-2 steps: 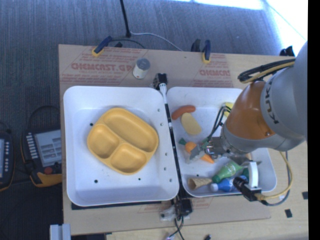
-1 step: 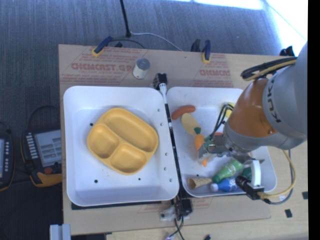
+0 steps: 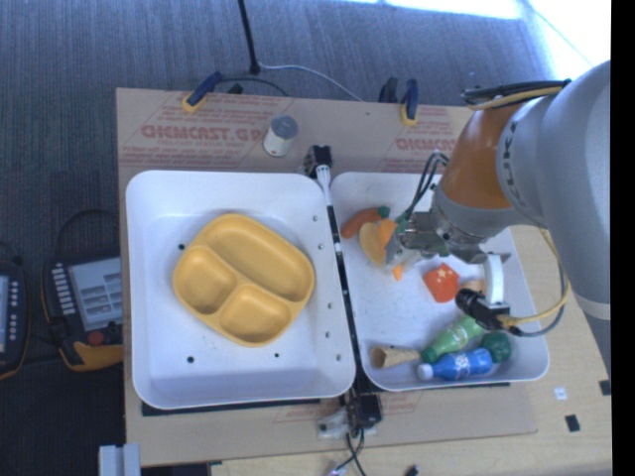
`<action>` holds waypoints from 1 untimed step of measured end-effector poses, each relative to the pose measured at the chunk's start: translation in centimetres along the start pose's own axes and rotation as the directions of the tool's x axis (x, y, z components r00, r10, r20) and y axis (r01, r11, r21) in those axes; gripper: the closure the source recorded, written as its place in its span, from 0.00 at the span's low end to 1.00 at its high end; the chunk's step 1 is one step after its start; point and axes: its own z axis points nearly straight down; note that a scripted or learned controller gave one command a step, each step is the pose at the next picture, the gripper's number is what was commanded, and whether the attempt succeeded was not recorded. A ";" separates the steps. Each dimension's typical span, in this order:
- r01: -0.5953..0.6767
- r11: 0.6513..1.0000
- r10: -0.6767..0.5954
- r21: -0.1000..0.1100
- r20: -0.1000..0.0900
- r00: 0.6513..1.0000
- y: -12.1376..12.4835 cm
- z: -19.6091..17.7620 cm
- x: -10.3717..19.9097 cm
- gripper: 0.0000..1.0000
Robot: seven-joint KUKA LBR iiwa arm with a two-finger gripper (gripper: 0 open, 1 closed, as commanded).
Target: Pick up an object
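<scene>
My gripper (image 3: pixel 404 244) hangs low over the upper left part of the right bin (image 3: pixel 369 310), under the grey wrist with its orange band. It sits right beside a yellow toy piece (image 3: pixel 374 242) and an orange carrot (image 3: pixel 358 221), which lie just to its left. A small orange bit (image 3: pixel 397 272) lies just below it. A red-orange toy (image 3: pixel 442 283) rests to its lower right. Along the bin's front edge are a green bottle (image 3: pixel 454 338), a blue bottle (image 3: pixel 462 365) and a tan cone (image 3: pixel 394 355).
The left bin (image 3: pixel 159 365) holds a yellow divided plate (image 3: pixel 244 278). A black cable piece (image 3: pixel 481 308) of the arm hangs over the right bin. A grey-capped roll (image 3: pixel 281 136) and clamps sit on the board behind the bins.
</scene>
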 end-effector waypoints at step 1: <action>0.000 1.000 0.000 0.001 0.000 1.000 0.0 0.0 0.0 0.00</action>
